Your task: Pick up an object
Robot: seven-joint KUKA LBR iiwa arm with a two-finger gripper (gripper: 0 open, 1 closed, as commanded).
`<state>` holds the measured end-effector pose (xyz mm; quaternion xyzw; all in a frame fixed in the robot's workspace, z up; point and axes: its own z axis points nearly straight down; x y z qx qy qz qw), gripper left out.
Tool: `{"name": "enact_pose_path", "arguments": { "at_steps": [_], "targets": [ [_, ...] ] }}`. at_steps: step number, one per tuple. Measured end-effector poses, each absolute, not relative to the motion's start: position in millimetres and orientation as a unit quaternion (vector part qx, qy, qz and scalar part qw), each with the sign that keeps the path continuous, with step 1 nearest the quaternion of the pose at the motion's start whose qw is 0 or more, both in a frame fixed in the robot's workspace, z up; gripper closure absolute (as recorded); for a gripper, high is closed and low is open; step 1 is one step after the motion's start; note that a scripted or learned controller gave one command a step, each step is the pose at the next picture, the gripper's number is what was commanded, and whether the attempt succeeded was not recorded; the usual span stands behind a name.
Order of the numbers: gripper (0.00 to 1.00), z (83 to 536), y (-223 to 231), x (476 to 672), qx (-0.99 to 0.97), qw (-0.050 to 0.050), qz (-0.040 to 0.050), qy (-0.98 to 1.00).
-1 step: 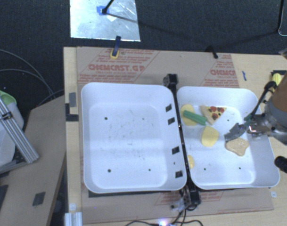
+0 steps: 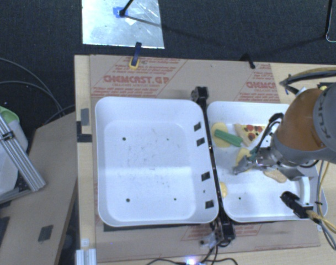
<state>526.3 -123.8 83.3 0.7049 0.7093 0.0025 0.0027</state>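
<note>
- Grey claw (image 2: 240, 167) low in the right bin (image 2: 256, 211); finger state impossible to tell.
- Green piece (image 2: 227, 139) just far-left of it, beside a yellow piece (image 2: 219, 128) and pizza slice (image 2: 250, 131).
- Left bin (image 2: 151, 162) alongside on the worktop (image 2: 173, 76).

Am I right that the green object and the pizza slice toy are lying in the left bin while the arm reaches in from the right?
Not quite: the camera view shows the green object and the pizza slice toy in the right bin, not the left bin. The rest stands: the arm does reach in from the right.
</note>
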Motion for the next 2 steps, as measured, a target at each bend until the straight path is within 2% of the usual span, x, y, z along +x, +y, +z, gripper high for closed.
{"name": "enact_pose_path", "arguments": {
  "at_steps": [1,2],
  "targets": [
    [0.0,84.8,-84.6,552.9,0.705,0.001,0.0012,0.71],
    [1.0,96.1,-85.8,553.4,0.706,0.002,0.0027,0.708]
  ]
}}
